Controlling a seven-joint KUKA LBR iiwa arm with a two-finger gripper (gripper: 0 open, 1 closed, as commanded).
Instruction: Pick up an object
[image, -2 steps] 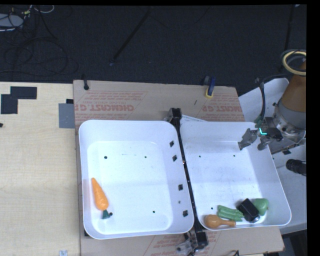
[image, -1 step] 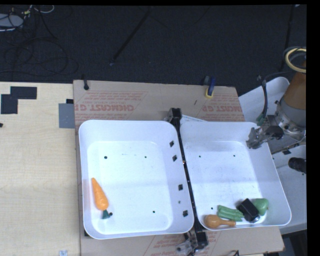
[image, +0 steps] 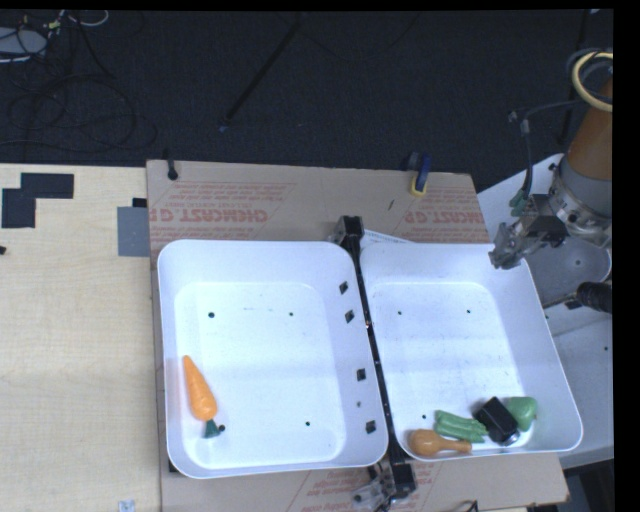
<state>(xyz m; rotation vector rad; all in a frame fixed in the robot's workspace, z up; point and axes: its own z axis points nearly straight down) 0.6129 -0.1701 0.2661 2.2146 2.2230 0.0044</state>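
I hang above the far right corner of the right bin (image: 560, 380), parked clear so the camera sees both bins. My gripper (image: 505, 250) is too small to tell its state. The right bin's near corner holds a pear (image: 436, 443), green beans (image: 460, 426) and a black block (image: 497, 418); the left bin (image: 170, 300) holds a carrot (image: 199, 390).

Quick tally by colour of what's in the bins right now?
Orange: 2, carrot in left bin; gourd in right bin
Green: 2, pod; green piece
Black: 1, block
Total: 5
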